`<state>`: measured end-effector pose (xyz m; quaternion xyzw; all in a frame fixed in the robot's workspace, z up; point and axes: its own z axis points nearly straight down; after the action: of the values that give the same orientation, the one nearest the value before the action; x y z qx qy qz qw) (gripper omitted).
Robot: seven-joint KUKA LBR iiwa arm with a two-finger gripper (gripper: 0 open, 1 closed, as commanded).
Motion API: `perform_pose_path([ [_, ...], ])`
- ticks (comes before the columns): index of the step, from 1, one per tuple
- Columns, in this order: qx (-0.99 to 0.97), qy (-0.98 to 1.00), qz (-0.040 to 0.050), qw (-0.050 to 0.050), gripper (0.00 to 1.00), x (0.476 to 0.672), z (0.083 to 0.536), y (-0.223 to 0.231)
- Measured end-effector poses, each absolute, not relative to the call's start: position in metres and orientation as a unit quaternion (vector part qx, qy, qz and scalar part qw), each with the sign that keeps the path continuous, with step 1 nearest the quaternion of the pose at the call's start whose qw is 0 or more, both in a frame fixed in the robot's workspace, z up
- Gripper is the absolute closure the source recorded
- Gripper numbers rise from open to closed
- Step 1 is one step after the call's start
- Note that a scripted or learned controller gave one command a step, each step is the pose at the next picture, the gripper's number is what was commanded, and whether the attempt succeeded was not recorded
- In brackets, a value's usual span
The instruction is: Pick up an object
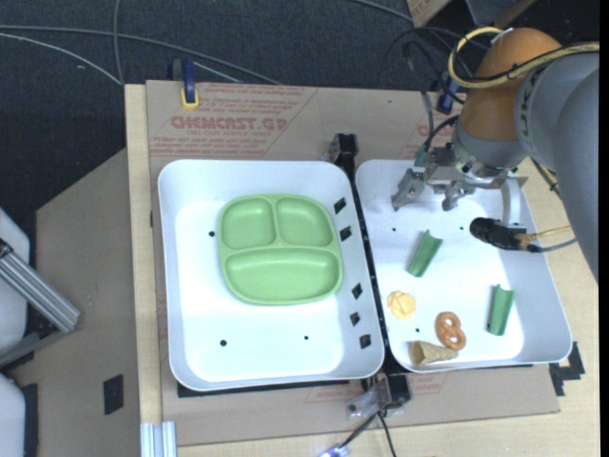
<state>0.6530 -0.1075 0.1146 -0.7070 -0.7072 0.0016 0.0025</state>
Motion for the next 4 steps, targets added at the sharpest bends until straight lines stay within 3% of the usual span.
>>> perform_pose_path([
  [1,-0.707,-0.707,-0.0009,0.000,1.00,0.655,0.129,-0.107],
  [4,-0.707,-0.708,-0.0025,-0.003,1.00,0.660,0.295,-0.101],
])
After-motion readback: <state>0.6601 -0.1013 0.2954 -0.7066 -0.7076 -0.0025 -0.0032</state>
